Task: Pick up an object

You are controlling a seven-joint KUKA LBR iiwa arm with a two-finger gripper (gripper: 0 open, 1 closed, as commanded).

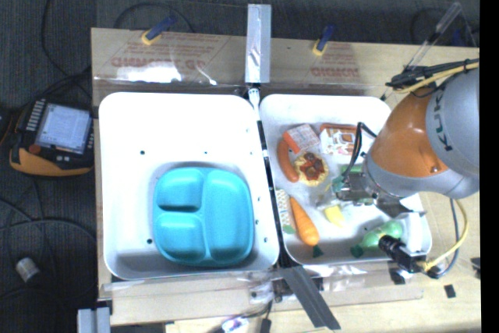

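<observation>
Below the arm's wrist, a small yellow block (334,214) is seen on the floor of the right bin (274,138), just beside the claw (348,192). How the claw stands cannot be told, since it is hidden under the wrist, and nothing is seen held in it. To the block's left a carrot (303,221) is laid at a slant, tapered and smooth orange, with a dark tip toward the near wall. Above it a round, flat pizza slice (313,167) with red topping is found, touching a curved orange-red sausage (289,165). Two flat printed packets, red and white, are set toward the far wall: one (302,139) above the sausage, one (338,140) to its right. A glossy green piece (380,235), lumpy in shape, is seen near the bin's near right corner, partly covered by the arm. The arm (425,140) is a rounded grey casing with a smooth orange band. In the left bin (125,113), a shallow white moulded tub with rounded corners, a turquoise plastic tray (204,216) with three compartments is held. Both bins are carried by a pale wooden counter (366,62), where a sheet of clear film is pinned by clips.
</observation>
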